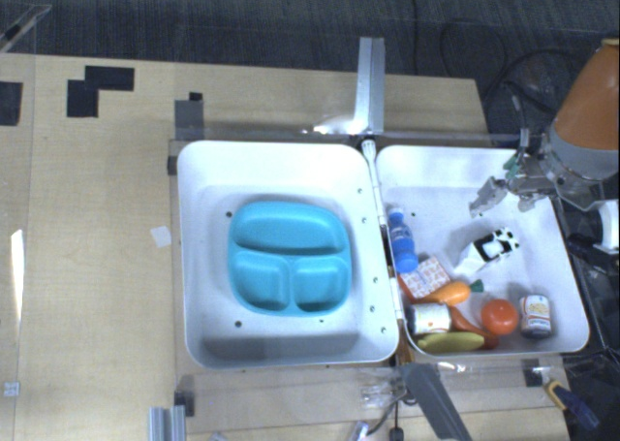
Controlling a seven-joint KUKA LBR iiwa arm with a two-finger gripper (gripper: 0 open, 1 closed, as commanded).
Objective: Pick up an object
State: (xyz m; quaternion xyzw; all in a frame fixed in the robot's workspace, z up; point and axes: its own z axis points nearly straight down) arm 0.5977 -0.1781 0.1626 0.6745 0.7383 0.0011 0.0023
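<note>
Pincer poised over the right bin, nothing yet between its fingers.

On the pale wooden tabletop (97, 236), the left shallow white bin (199, 236) carries a sky-blue divided plastic tray (289, 255); your targets lie in the right shallow white bin (436, 177), crowded along its near edge. The grey arm with the orange band (591, 110) reaches in from the right, its pincer (506, 189) spread apart and holding nothing, above the bin's far right part. The nearest pick looks to be the small black-and-white cow-patterned toy (491, 245), just below the pincer and apart from the rest. Lower straight over it and close across its narrow side. Leave the blue plastic bottle (400, 240) by the dividing wall and the red tomato-shaped toy (499, 316) amid the clutter; neighbours would likely block your fingers there.
</note>
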